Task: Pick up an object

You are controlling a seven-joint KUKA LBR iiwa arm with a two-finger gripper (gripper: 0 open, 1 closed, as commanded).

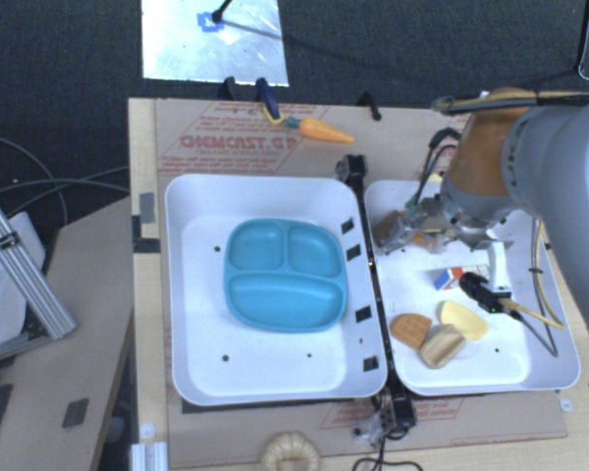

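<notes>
My gripper [398, 232] hangs over the right bin [545, 366], near its upper left corner; cannot tell its grip state. Yellow piece [463, 319], brown cookie [410, 329], tan block [441, 345] lie near that bin's front wall.

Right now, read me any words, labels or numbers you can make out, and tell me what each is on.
"CHEMCAST" in red print, followed by characters too blurred to read, on the brown cardboard sheet beneath the bins.
Fainter red print lines above it: too small to read.
No other text readable.

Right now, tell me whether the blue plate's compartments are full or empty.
Empty: the blue plate in the left bin shows bare blue compartments.
</notes>
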